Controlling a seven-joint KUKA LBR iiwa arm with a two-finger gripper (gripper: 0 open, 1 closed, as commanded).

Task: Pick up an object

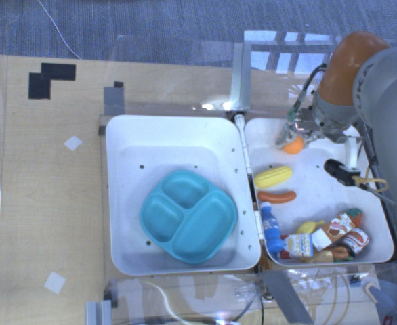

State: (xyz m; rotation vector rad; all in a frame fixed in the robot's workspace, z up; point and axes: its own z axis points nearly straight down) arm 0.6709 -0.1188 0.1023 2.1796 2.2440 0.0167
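Blue bottle [270, 230] lies lengthwise along right bin's [385, 250] near-left wall.

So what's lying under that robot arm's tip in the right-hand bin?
A small orange object lies on the white floor of the right bin, directly below the end effector. The end effector covers its upper part, so its shape stays unclear.

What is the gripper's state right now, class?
Gripper: low over the right bin's far corner, at a small orange object; open, closed or holding cannot be told.
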